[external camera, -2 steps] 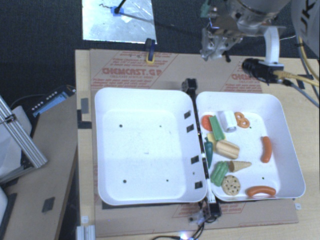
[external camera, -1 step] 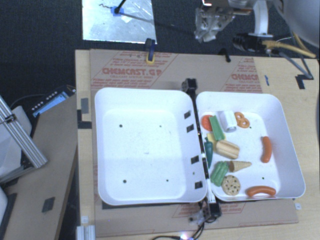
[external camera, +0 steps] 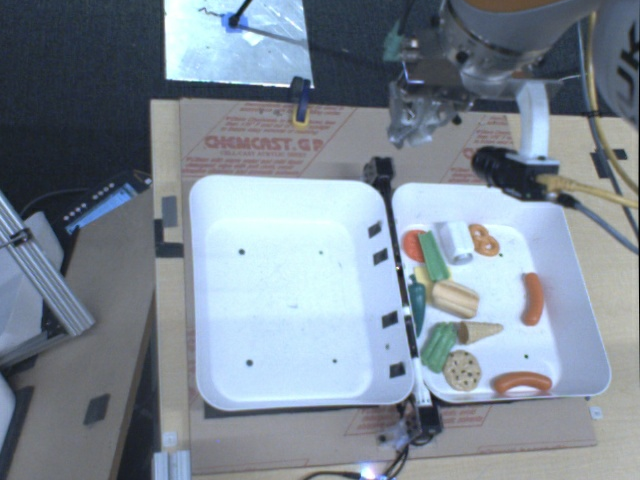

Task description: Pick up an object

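Toy food fills the right-hand shallow white plastic bin (external camera: 585,298), while the left-hand shallow white plastic bin (external camera: 205,268) sits just beside it, the two touching along a black clipped seam in the middle. Both rest on a brown cardboard sheet with red printing (external camera: 250,140) laid over the pale wooden table (external camera: 120,298).

In the right bin, along its left side, lie a long green pickle-shaped toy (external camera: 433,255), a small orange-red piece (external camera: 413,244) just left of it, and a dark green pepper-like toy (external camera: 416,303) by the seam. A short white cylinder (external camera: 455,241) sits near the bin's far wall, with an orange pretzel-shaped toy (external camera: 484,239) just beside it. Near the centre is a tan bread-roll toy (external camera: 454,297), and below it a tan cone (external camera: 478,332), a green leafy toy (external camera: 438,346) and a round speckled cookie (external camera: 462,370). An upright orange-red sausage (external camera: 533,299) lies toward the right wall, and a second orange-red sausage (external camera: 520,382) lies flat along the near wall.

The grey metal gripper (external camera: 415,118) hangs above the cardboard beyond the bins' far edge, near the seam, well apart from every toy. Whether its jaws are apart or together cannot be told; nothing is visible between them. A square shiny foil sheet (external camera: 238,26) lies on the dark floor at the far left.
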Controlling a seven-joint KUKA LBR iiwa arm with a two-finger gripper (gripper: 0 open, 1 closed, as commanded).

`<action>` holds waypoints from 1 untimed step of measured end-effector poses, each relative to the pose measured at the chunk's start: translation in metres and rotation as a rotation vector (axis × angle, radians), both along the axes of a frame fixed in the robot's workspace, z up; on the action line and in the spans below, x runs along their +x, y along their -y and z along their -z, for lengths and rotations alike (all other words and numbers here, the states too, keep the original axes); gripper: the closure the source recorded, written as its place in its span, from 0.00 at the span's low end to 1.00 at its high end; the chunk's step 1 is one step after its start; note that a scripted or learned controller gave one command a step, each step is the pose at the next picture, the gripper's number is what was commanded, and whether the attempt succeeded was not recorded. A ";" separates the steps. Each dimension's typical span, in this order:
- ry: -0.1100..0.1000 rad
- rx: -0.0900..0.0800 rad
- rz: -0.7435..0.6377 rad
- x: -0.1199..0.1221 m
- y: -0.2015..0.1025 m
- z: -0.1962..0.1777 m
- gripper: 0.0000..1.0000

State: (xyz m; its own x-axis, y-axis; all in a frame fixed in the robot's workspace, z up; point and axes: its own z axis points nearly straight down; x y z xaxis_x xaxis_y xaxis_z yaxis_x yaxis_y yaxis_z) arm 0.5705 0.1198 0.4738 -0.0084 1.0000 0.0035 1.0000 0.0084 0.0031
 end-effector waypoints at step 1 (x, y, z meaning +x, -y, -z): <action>-0.003 -0.001 0.001 -0.087 -0.008 0.002 1.00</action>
State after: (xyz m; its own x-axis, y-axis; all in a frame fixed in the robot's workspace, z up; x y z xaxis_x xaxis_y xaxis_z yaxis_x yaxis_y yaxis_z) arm 0.4831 0.1276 0.4717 -0.0074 1.0000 0.0026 1.0000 0.0074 0.0004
